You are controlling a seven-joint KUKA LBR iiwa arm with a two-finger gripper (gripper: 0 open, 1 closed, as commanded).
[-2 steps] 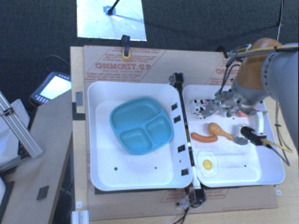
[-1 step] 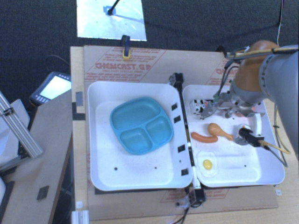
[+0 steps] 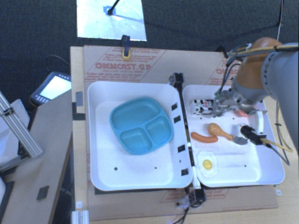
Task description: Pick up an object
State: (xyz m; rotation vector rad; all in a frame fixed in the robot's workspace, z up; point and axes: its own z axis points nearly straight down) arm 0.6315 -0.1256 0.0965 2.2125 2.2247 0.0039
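Grey arm with its orange band reaches in from three o'clock, wrist bent down, two-finger metal gripper pointing toward nine o'clock, low over the bench.

Grey arm with an orange band.
Dark cables run beside the metallic wrist assembly.
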